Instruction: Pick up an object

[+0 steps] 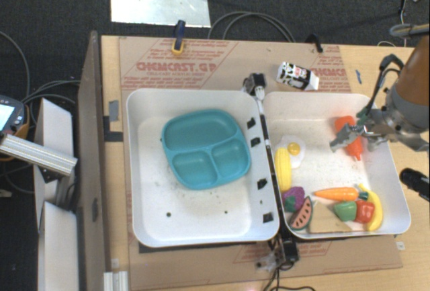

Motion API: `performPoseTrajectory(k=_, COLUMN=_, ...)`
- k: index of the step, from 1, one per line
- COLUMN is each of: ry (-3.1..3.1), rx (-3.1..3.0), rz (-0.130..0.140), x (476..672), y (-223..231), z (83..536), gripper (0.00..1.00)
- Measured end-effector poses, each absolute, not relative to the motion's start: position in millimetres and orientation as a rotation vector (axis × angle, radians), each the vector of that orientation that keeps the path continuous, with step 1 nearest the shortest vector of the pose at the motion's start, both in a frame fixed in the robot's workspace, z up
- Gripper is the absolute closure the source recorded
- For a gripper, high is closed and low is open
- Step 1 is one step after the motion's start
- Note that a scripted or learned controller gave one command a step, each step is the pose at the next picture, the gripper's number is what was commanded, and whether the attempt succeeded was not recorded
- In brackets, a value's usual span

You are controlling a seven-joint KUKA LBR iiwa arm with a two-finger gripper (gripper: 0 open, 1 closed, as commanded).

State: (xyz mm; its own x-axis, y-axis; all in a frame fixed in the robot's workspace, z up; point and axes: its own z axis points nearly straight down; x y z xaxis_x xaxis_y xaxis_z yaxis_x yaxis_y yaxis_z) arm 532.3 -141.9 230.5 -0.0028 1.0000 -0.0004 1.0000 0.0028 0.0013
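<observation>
Approach/grasp step: gripper (351,138) low in right bin (396,212) against the orange toy (349,132), can't tell finger state or hold; next: confirm closure, lift straight up.

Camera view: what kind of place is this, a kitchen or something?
Probably a robot lab, not a kitchen. A robot arm reaches over two white bins on a bench, the food is toys like a carrot, and cables lie around.
</observation>
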Motion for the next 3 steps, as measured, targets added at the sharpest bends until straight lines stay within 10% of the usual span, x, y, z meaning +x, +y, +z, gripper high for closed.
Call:
performPoseTrajectory(k=1, ry=2.226, rx=2.215, rz=-0.002, x=597.2, y=-169, z=146, gripper=0.00)
performPoseTrajectory(k=2, ry=2.216, rx=2.215, rz=0.004, x=623.3, y=-208, z=185, gripper=0.00)
performPoseTrajectory(k=3, ry=2.230, rx=2.219, rz=-0.004, x=635.2, y=-205, z=90, gripper=0.00)
